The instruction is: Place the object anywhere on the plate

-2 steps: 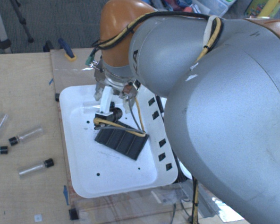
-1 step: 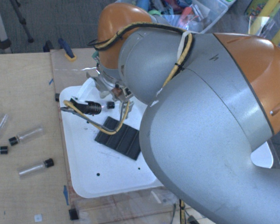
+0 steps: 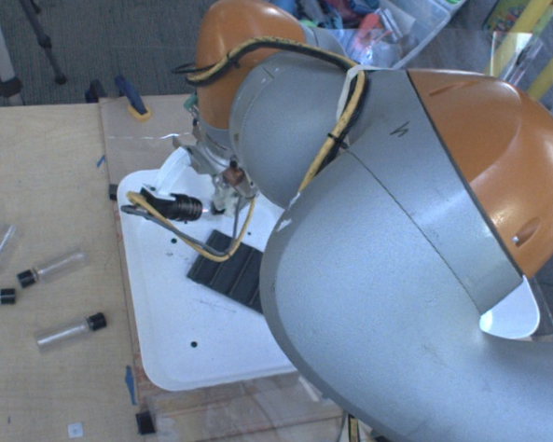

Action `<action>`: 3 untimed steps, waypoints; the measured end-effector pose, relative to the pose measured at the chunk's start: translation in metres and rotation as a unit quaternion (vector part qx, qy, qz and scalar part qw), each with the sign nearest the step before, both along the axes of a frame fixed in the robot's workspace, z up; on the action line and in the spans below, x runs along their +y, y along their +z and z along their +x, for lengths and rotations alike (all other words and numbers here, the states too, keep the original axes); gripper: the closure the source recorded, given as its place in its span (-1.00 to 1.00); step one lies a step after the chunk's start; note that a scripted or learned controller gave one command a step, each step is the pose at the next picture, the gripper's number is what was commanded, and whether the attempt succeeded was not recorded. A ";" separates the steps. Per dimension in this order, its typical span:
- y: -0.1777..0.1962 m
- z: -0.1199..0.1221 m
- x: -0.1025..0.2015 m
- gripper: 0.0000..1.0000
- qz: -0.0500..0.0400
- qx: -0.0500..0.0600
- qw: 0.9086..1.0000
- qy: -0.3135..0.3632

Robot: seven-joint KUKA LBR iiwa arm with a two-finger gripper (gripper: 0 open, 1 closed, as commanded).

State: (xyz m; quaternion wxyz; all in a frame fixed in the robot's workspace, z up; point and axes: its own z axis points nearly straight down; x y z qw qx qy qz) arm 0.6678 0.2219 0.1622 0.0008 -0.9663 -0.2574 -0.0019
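Nearest to me, the light wooden desk (image 3: 53, 388) carries several small clear glass tubes with black caps (image 3: 70, 329), lying loose on their sides well left of the bins.

Just beyond them is the shallow white plastic bin (image 3: 172, 352), its near-left corner rounded and its right part covered by the arm. 1 flat black rectangular ridged object (image 3: 221, 268) lies on the bin floor near the middle, tilted diagonally. Its right end is hidden under the arm, so I see only part of it. It sits in this bin, and I can see nothing pinching it.

The big grey arm with orange bands (image 3: 400, 254) comes in from the right and takes up most of my picture. Low on the right, a small curved patch of white surface (image 3: 512, 317) peeks out under the arm; I cannot tell whether that is the plate or the second bin.

Further back, the wrist hangs over the far part of the bin, above and just beyond the black object. A black cylindrical connector (image 3: 175, 208) with a yellow cable (image 3: 224, 251) sticks out to its left. I cannot tell how the jaws stand; the wrist hardware hides them.

Farthest away, a blue clamp (image 3: 136, 102) sits at the desk's back edge, and clear plastic tubs of colourful items (image 3: 385, 8) stand behind the arm.
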 end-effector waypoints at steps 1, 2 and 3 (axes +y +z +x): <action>-0.062 -0.023 0.001 1.00 0.000 0.002 0.987 -0.161; 0.041 -0.025 0.004 1.00 -0.002 0.004 0.997 0.083; -0.058 -0.077 0.004 1.00 -0.001 0.004 0.951 0.308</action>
